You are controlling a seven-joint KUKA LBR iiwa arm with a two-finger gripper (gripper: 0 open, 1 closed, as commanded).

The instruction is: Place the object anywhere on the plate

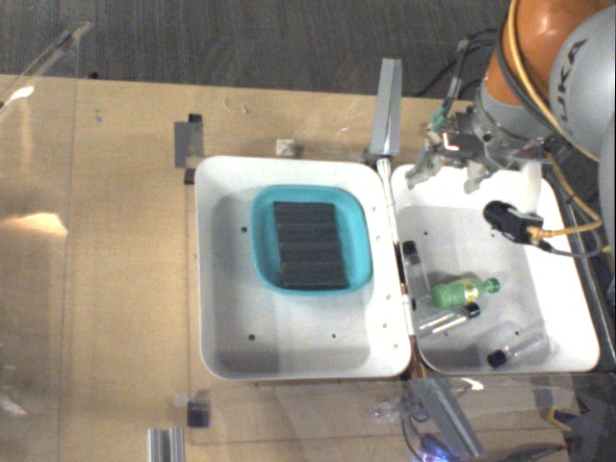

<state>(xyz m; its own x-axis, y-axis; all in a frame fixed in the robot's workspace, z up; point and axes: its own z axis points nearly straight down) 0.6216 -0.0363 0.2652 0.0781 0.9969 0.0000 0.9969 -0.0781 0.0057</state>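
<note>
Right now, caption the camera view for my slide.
Arm over right bin holding green bottle; teal plate in left bin.

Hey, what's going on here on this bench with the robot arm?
A grey KUKA arm's gripper hangs over the far edge of the right white bin, holding nothing. Below it lie a green plastic bottle, a clear tube with a black cap and some smaller pieces. The teal plate in the left white bin carries a dark ribbed block.

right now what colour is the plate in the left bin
Teal blue plate, with a dark ribbed slab on it; seen in the camera view.
</note>
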